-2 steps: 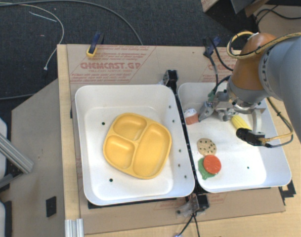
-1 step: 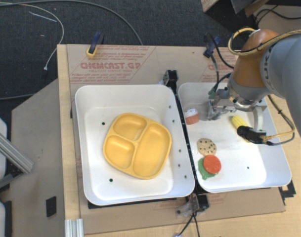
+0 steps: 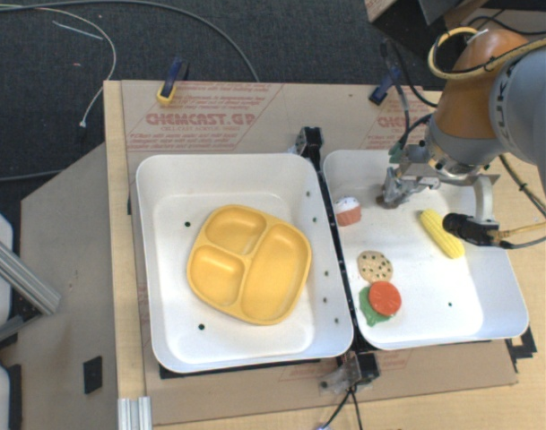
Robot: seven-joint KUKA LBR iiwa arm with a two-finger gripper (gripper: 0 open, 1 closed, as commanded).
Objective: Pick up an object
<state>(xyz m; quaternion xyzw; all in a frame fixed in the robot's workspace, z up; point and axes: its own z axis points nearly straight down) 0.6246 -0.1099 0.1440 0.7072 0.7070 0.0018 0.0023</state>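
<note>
Reaching Into the Right Bin, Nothing Lifted

Hanging low over the far part of the right bin (image 3: 474,305), gripper (image 3: 400,189) under the grey arm (image 3: 515,97) with its orange band. Cannot tell whether spread or pressed together; nothing seen pinched in it.

Lying in that bin, four small toy foods:
- near the left wall, just beside the gripper, a little white cake with red top (image 3: 348,210);
- to the gripper's right, a yellow corn cob (image 3: 441,233), slanted, partly beside a black cable end;
- closer to the front, a round tan cookie (image 3: 374,265) with dark chips;
- touching the cookie's near edge, a red tomato (image 3: 384,299) on a green leaf.

Filling most of the left bin (image 3: 165,206), a yellow plate (image 3: 248,262) split into three compartments, lying flat, with nothing in them.

Resting on a brown cardboard sheet (image 3: 210,115) with red lettering, both bins side by side, walls touching.
</note>
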